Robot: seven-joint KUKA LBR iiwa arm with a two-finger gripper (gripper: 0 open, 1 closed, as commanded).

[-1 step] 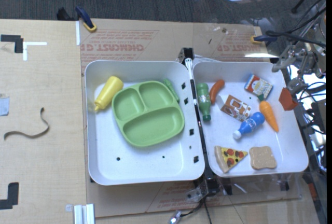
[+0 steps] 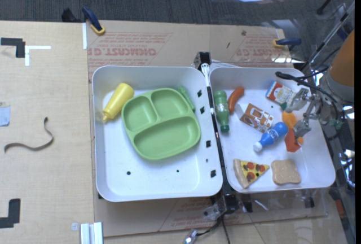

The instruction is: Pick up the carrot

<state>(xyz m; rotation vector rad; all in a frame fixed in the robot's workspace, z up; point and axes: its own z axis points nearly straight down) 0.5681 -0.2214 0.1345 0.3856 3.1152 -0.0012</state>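
The carrot [image 2: 291, 134], orange with a redder lower end, lies near the right wall of the right bin [image 2: 316, 178]. It sits just right of a blue and white bottle [image 2: 271, 137]. My gripper [image 2: 300, 114] hangs over the carrot's upper end, reaching in from the right. Its fingers stand apart, one up near a small packet and one beside the carrot. The carrot is not lifted and rests on the bin floor.
The right bin also holds a green bottle [image 2: 220, 110], a red sausage [image 2: 236, 98], a snack box [image 2: 256, 117], a red and white packet [image 2: 280, 92], a pizza slice [image 2: 250, 171] and a toast slice [image 2: 285, 171]. The left bin [image 2: 113, 181] holds a green divided plate [image 2: 161, 122] and a yellow bottle [image 2: 117, 100].
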